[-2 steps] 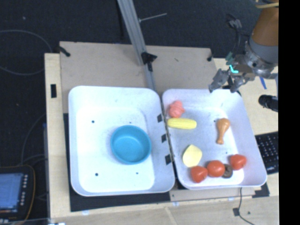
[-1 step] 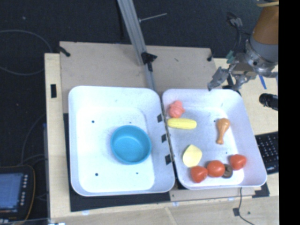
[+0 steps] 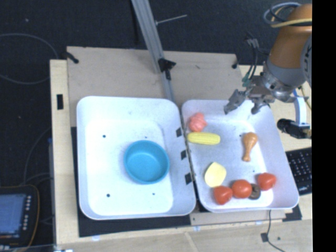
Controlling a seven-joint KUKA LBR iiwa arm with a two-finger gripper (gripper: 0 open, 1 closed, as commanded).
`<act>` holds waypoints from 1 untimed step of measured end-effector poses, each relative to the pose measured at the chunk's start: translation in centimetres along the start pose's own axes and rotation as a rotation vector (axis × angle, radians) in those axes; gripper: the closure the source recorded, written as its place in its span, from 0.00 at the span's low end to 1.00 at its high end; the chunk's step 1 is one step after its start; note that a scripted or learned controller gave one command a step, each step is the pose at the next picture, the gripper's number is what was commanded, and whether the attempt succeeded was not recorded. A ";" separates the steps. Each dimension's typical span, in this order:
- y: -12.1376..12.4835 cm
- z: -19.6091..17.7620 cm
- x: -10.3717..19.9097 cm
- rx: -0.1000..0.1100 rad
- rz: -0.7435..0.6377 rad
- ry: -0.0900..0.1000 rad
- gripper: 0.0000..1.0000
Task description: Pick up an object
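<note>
My gripper (image 3: 244,108) hangs over the far edge of the right bin (image 3: 278,140), its two dark fingers spread open with nothing between them. Below it in that bin lie a pink piece (image 3: 197,122), a yellow corn cob (image 3: 203,138), an orange drumstick (image 3: 249,145) and a pale yellow wedge (image 3: 214,174). Along the near side sit red tomatoes (image 3: 241,188), a red strawberry-like piece (image 3: 266,180) and a small dark object (image 3: 255,192). The drumstick is the closest item, a little nearer the camera than the fingers.
The left bin (image 3: 94,140) holds a blue bowl (image 3: 146,161). A grey metal pole (image 3: 149,33) slants down to the gap between the bins. A keyboard (image 3: 300,167) lies right of the right bin, and a screen (image 3: 16,214) sits at the lower left.
</note>
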State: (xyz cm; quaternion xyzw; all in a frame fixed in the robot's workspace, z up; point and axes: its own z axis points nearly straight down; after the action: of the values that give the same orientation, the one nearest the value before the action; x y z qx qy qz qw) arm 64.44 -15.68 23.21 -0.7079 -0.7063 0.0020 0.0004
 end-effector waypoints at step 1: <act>0.2 4.3 -0.3 0.000 0.005 0.000 0.00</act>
State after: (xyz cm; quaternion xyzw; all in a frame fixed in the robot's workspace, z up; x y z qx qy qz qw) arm 64.59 -15.95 18.94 -0.7096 -0.7046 0.0021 0.0004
